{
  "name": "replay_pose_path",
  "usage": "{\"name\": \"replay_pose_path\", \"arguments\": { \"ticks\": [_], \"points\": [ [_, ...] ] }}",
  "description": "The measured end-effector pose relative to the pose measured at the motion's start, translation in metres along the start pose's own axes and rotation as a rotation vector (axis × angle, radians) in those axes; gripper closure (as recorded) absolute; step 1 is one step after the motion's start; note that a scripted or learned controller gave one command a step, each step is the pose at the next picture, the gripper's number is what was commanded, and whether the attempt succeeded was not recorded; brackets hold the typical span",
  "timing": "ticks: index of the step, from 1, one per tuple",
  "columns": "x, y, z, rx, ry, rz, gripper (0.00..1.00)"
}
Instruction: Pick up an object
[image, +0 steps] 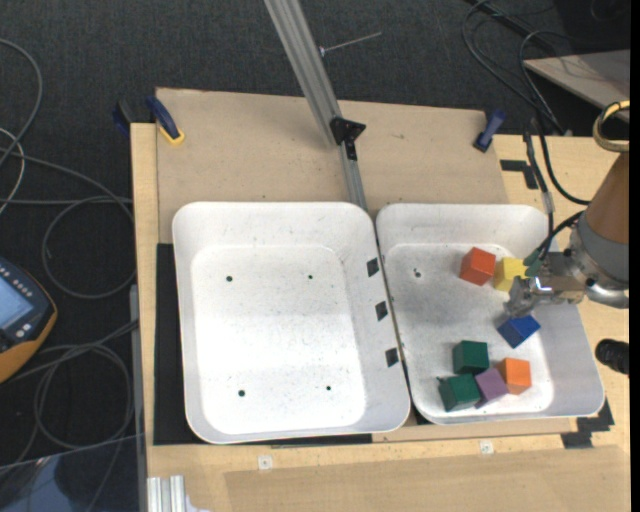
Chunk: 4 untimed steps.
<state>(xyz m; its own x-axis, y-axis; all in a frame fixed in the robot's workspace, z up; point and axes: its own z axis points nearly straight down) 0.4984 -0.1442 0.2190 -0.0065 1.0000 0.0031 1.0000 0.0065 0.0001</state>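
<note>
— Just under my gripper (524, 296), what sits there?
— A blue block (518, 329), touching my fingertips or nearly so; a yellow block (512, 270) is beside me, an orange block (478, 266) beyond it.
— Are you holding anything?
— I cannot tell my finger spread. I hang low in the right bin (440, 225), likely aiming for the blue one.
</note>
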Motion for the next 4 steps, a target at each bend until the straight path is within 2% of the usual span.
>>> {"name": "replay_pose_path", "arguments": {
  "ticks": [1, 3, 4],
  "points": [
    [0.051, 0.004, -0.013, -0.003, -0.001, -0.001, 1.00],
    [0.160, 0.024, -0.002, 0.000, -0.001, -0.001, 1.00],
    [0.214, 0.026, -0.017, -0.001, 0.000, -0.001, 1.00]
  ]
}}
